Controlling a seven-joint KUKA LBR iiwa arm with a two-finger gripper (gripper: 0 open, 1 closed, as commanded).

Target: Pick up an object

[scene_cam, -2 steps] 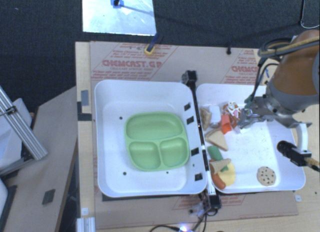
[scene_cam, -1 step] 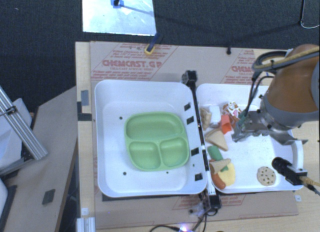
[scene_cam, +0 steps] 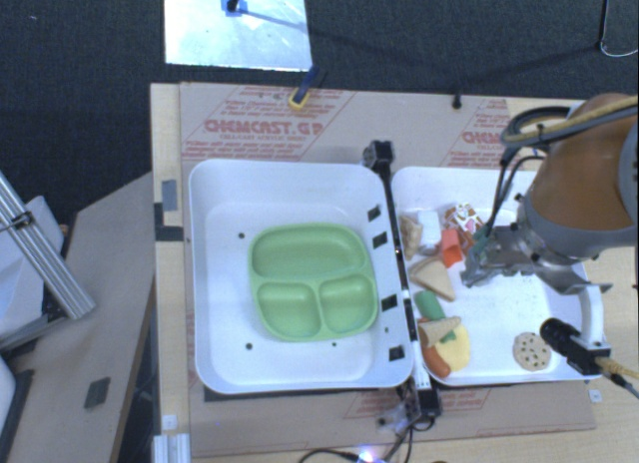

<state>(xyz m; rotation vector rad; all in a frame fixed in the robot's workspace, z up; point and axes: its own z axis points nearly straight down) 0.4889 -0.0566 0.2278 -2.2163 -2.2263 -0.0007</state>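
- Camera view, looking down at a slant on a pale worktop (scene_cam: pixel 120 241) carrying two shallow white bins side by side.
- Left bin (scene_cam: pixel 230 202): smooth white plastic with rounded corners, holding one green tray (scene_cam: pixel 312 281), matte and divided into three soft-edged compartments.
- Right bin (scene_cam: pixel 499 346): same white plastic, holding a cluster of small toy-food pieces toward its left side.
- Contents, upper to lower: a white block (scene_cam: pixel 427 224), a small red-and-white patterned piece (scene_cam: pixel 462 217), an orange piece (scene_cam: pixel 451 248), a tan wedge like a sandwich slice (scene_cam: pixel 434 277), a green lozenge (scene_cam: pixel 429 303), and a yellow-and-orange lump (scene_cam: pixel 446 347).
- Set apart at lower right of that bin: a round, flat cookie (scene_cam: pixel 530 351) with dark spots.
- Arm (scene_cam: pixel 589 192): grey body with an orange band, entering from the right of the frame.
- Tool (scene_cam: pixel 481 263): dark metal, low over the right bin, just beside the orange piece and the tan wedge; whether it is wide, narrow or holding anything cannot be told.
- Step in hand, as judged: the descent or closing phase of a pick among the cluster; no item looks lifted.
- Next move calls for: settling on one piece, likely the orange piece or tan wedge, without nudging neighbours that touch it.
- Handling note: the pieces look light, smooth and irregular, so slipping seems likely.
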